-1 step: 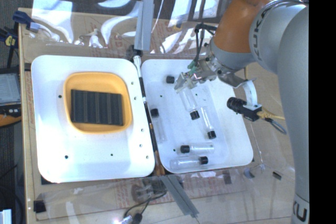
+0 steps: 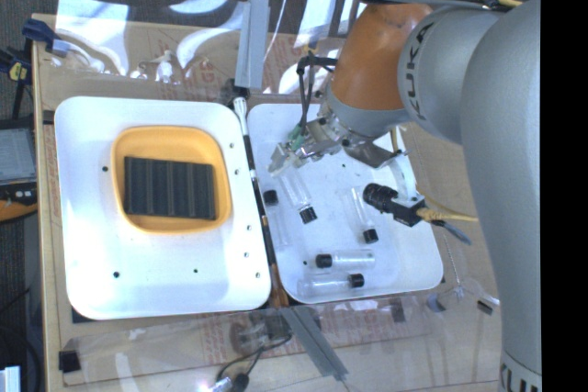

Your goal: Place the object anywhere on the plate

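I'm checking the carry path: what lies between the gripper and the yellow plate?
In the camera view, bare white floor of the right bin, then the two bins' adjoining rims, separate the gripper from the yellow plate.

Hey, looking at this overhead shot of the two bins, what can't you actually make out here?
- Gripper, camera view: the arm's own wrist covers most of it, so its state is unclear.
- Clear tubes with black caps in the right bin: transparent against white, so outlines and exact count are uncertain.
- Right bin's far right corner: hidden under the arm.
- Dark ribbed insert on the yellow plate: too dark to identify.
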Robot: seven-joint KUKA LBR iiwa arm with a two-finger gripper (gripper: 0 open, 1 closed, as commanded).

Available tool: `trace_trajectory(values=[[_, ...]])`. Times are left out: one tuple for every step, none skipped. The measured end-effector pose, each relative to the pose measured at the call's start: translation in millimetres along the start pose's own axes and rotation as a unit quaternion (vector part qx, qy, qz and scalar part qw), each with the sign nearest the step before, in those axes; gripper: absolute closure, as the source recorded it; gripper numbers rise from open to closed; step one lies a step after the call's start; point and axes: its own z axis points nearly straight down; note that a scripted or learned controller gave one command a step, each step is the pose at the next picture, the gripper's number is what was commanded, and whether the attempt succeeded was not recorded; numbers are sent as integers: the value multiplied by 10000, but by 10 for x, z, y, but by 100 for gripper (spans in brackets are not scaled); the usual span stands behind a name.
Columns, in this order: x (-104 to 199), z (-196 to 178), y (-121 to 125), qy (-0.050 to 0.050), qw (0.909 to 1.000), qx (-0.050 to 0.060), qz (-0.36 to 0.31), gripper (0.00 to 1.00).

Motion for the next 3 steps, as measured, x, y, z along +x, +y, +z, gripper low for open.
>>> trace_trajectory(values=[[585,79,-455,3,9937,5,-1121,100],[582,77,-455,1,9937,3,-1119,0],[1023,62,-162,-19,9727,-24,-2321,0]])
